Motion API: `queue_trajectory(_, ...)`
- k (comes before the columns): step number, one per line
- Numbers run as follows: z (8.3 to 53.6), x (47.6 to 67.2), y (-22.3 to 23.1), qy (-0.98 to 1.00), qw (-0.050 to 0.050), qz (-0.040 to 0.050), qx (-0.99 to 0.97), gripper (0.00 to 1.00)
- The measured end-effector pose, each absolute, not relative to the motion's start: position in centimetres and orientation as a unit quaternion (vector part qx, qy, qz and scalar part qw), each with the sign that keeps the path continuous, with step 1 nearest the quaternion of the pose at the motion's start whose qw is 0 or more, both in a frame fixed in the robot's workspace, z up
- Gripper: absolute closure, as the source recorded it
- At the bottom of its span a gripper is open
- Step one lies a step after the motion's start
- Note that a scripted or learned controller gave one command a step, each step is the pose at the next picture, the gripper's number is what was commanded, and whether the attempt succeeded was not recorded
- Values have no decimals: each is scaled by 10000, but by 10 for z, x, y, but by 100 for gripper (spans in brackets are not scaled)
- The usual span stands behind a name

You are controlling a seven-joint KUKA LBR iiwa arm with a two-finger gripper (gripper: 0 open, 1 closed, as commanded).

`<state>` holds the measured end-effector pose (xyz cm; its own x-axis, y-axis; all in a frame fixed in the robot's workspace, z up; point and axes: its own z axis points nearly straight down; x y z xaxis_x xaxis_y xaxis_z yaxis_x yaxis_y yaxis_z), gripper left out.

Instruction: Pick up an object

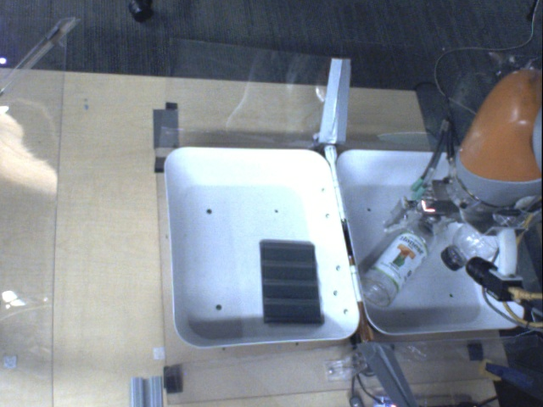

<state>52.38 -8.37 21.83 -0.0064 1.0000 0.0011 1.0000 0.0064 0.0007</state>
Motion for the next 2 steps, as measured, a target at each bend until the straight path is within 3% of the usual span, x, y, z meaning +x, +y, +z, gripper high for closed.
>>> queue_trajectory(1, 129, 532, -130, -7643, -27, -18, -6448, 0)
queue_trajectory(2, 91, 573, -148, -7972, -74, -46, -6036, 0)
